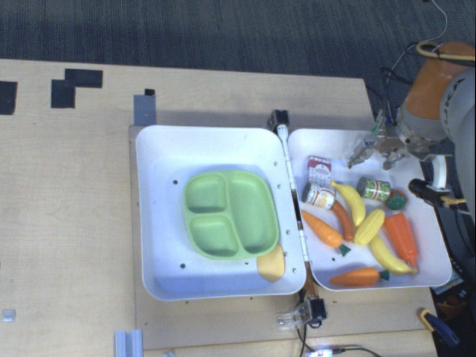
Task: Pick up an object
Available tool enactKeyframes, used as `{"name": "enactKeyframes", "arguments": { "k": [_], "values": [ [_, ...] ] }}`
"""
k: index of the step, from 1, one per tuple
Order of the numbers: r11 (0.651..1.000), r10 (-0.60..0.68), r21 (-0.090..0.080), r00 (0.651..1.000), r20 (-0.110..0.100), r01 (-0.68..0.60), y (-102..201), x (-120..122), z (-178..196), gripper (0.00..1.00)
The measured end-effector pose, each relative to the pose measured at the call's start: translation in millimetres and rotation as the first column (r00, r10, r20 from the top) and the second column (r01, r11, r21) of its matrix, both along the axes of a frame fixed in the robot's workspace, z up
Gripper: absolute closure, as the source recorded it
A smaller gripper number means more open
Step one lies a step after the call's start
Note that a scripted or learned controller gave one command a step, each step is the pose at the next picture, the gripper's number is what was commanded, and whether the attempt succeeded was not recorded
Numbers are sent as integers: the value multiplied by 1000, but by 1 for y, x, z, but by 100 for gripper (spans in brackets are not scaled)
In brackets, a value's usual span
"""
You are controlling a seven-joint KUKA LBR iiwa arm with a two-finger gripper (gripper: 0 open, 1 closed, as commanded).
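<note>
Hovering by right bin's (445,274) far-right rim, hand (378,149) w/ fingers apart, bare floor below.

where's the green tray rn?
The green tray lies in the left bin, about centred, with a yellow piece touching its near-right corner.

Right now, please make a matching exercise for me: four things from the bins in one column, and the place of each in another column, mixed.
Things:
1. green tray
2. red carton
3. green can
4. yellow piece

Places:
A. right bin, at its upper left
B. left bin, at the tray's lower right corner
C. middle of the left bin
D. right bin, just below the gripper

Pairs: 1-C, 2-A, 3-D, 4-B
</note>
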State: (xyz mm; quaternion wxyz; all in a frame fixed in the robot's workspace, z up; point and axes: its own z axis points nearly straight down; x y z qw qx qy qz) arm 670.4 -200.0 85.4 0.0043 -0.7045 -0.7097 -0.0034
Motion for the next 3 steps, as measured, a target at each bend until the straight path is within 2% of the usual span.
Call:
{"name": "enactKeyframes", "arguments": {
  "k": [1, 2, 3],
  "values": [
    [1000, -4, -11, 1000, 6, 4, 53, -61, 1, 0],
    [1000, -3, -12, 1000, 13, 3, 53, -58, 13, 100],
    [1000, -5, -13, 1000, 7, 5, -6, -7, 33, 100]
  ]
}}
